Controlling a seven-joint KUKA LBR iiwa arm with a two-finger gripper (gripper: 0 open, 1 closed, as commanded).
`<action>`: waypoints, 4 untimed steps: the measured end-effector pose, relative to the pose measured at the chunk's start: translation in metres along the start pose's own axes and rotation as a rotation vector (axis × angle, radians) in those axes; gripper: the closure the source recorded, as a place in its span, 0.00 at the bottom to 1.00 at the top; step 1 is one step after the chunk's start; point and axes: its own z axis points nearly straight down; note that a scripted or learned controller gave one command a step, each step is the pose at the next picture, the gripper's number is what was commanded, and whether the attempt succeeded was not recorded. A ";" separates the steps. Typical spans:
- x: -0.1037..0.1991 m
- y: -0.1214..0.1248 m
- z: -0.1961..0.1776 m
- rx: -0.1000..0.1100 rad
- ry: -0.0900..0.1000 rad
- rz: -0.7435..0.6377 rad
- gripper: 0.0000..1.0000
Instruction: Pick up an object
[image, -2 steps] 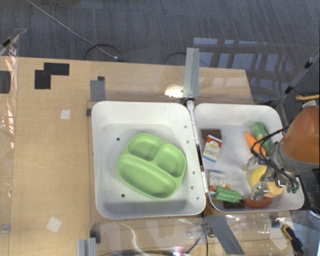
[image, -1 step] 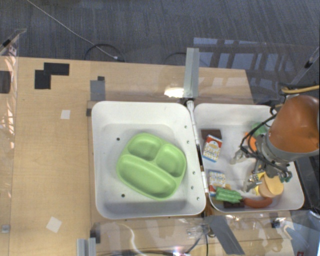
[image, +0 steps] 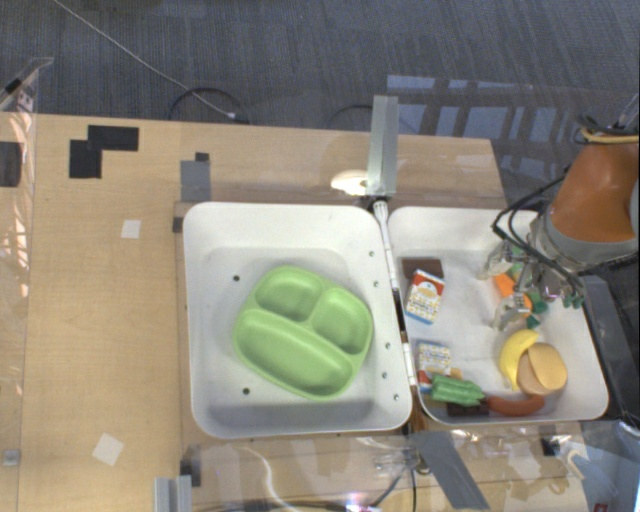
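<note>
Gripper (image: 520, 300): positioned low in right bin (image: 470, 235), over small orange and green toys (image: 510, 283); finger state cannot be told. Step judged: approach. Next required: descent onto one toy, closure.

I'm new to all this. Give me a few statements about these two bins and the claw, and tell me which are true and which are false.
1. The green divided plate lies in the left bin. True.
2. The banana lies in the left bin. False: it is in the right bin, beside a round tan piece.
3. The claw hangs over the right bin. True.
4. The green plate is stacked with toys. False: its compartments are bare.
5. A small carton lies in the right bin near the divider. True.
</note>
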 end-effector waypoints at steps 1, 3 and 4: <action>-0.005 0.001 -0.016 0.002 -0.015 -0.003 1.00; 0.031 0.052 -0.147 0.001 -0.010 -0.135 1.00; 0.034 0.051 -0.141 -0.002 0.002 -0.132 0.00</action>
